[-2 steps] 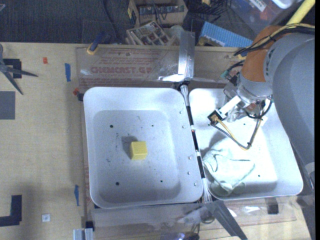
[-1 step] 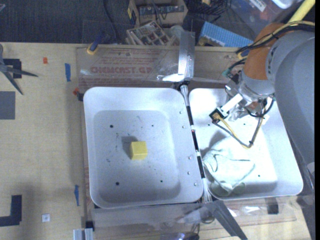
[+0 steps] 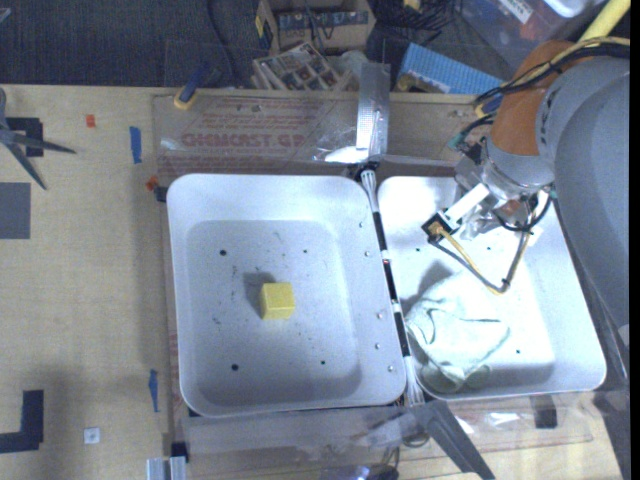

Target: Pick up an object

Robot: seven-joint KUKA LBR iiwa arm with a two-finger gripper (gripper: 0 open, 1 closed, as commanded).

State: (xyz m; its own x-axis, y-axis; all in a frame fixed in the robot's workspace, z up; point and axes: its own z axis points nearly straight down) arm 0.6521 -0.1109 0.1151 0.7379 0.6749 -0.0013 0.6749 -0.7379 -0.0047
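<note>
A small yellow cube (image 3: 278,300) lies near the middle of the left white bin (image 3: 200,208). A crumpled pale cloth (image 3: 457,334) rests in the front half of the right white bin (image 3: 570,358). My gripper (image 3: 496,201) hangs over the back part of the right bin, up and to the right of the cloth and far from the cube. Nothing shows as held in it.
A metal divider (image 3: 385,268) separates the two bins. A clear plastic sheet (image 3: 260,133) lies behind the left bin. Boxes and cables (image 3: 310,18) crowd the back. The bare wooden bench (image 3: 70,268) spreads out to the left.
</note>
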